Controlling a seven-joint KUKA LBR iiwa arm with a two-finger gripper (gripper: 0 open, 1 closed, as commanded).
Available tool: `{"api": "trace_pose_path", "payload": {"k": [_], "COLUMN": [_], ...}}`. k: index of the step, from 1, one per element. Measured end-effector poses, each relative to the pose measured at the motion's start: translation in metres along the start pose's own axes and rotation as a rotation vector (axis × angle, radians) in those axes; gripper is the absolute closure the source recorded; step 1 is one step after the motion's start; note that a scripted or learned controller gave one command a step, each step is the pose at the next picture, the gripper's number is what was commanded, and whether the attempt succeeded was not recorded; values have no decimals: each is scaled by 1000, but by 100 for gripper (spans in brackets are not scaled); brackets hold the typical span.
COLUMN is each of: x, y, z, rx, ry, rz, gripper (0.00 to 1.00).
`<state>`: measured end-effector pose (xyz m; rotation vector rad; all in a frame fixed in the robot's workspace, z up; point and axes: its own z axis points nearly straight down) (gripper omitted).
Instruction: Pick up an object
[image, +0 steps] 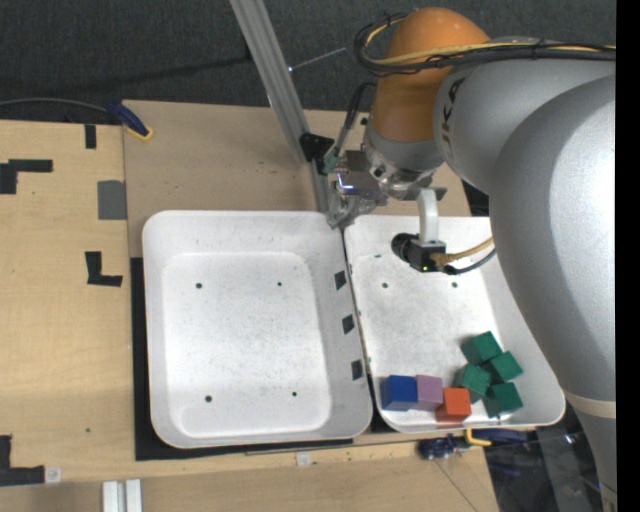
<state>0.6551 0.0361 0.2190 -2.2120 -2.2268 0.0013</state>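
Observation:
In the right bin (520, 330) several small blocks lie clustered at the near edge: a blue block (400, 390), a purple block (429, 389), an orange block (456, 402) and several green blocks (489, 372). My gripper (343, 203) hangs at the far end of the strip between the two bins, well away from the blocks. Nothing shows in its grasp. The grey arm with its orange band (425, 60) covers the upper right of the view.
The left bin (165, 300) stands beside the right one on a black mat. A slanted metal pole (280, 85) rises behind the gripper. A black fitting with a cable (412, 249) hangs over the right bin's far end.

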Motion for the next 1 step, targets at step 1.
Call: {"api": "trace_pose_path", "payload": {"k": [1], "x": [47], "y": [9], "z": [5], "rx": [-1], "ry": [0], "rz": [1], "gripper": [100]}}
